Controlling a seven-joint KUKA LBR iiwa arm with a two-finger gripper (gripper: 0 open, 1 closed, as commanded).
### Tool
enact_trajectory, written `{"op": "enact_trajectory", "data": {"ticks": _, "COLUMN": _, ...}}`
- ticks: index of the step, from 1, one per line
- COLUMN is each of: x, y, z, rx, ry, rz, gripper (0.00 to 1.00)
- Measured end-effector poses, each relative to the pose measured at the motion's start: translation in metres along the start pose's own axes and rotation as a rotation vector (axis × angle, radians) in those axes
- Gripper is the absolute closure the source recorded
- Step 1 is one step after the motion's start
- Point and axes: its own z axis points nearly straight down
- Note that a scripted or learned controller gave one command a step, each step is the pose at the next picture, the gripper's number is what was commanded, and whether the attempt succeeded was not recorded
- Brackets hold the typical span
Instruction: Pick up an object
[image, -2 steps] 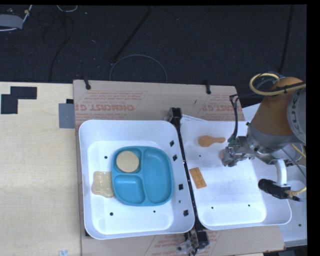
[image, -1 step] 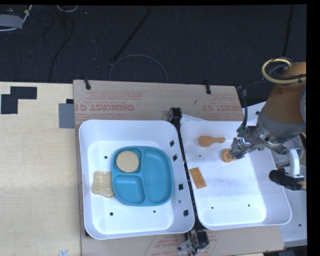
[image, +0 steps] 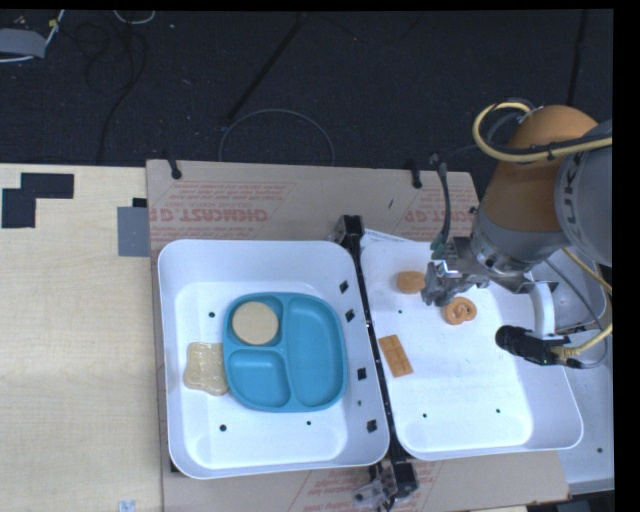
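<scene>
In the right bin (image: 540, 420), three small pieces lie toward its 10 o'clock part: a round tan piece (image: 410, 282), a ring-shaped brown piece (image: 459, 311) at 4 o'clock from it, and an orange rectangular piece (image: 395, 355) lower, near the divider. The gripper (image: 438, 287) hangs between the round piece and the ring, just beside both, with nothing visibly held; how far it stands open cannot be told. The left bin (image: 190, 440) holds a blue divided plate (image: 300, 360) with a tan disc (image: 254, 322) in its 10 o'clock compartment, and a pale sponge-like piece (image: 205, 368) touches the plate's 9 o'clock edge.
</scene>
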Motion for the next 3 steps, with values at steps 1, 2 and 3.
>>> {"op": "enact_trajectory", "data": {"ticks": 1, "x": 0.058, "y": 0.003, "z": -0.007, "rx": 0.001, "ry": 0.000, "rz": 0.000, "gripper": 1.00}}
{"op": "enact_trajectory", "data": {"ticks": 2, "x": 0.102, "y": 0.021, "z": -0.002, "rx": 0.001, "ry": -0.001, "rz": 0.001, "gripper": 1.00}}
{"op": "enact_trajectory", "data": {"ticks": 3, "x": 0.154, "y": 0.041, "z": -0.012, "rx": 0.000, "ry": 0.000, "rz": 0.001, "gripper": 1.00}}
